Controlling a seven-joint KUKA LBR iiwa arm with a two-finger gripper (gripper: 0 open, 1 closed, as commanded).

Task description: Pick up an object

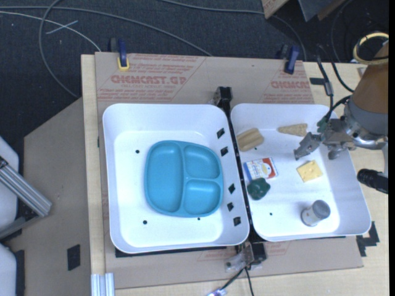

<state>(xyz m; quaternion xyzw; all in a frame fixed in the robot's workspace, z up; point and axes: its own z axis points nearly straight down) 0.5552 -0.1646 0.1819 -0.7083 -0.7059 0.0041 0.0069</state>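
- While the gripper (316, 142) hangs over the right bin (352, 217), its jaws stand spread and grip nothing, so the pick looks not yet made.
- The gripper sits above the bin's upper right part, between the tan wedge (293, 129) and the yellow block (309, 171), just above the block; whether it touches the bin floor I cannot tell.
- Things open to picking, all in the right bin: the tan wedge near the top, a wood block (250, 139) by the left wall, a small card (260, 168) with red and blue print, a green lump (258, 188) touching the card's lower edge, the yellow block, and a grey cylinder (315, 212) low down.
- The yellow block lies nearest the jaws and is my guess at the target.
- Left to do: drop, close on a thing, lift.
- The left bin (123, 128) carries a blue tray (182, 179) with three compartments.
- Writing: the board (185, 73) under the bins reads "CHEMCAST GP" in red, repeated near the right clamp (291, 58); the card's print is too small to read.
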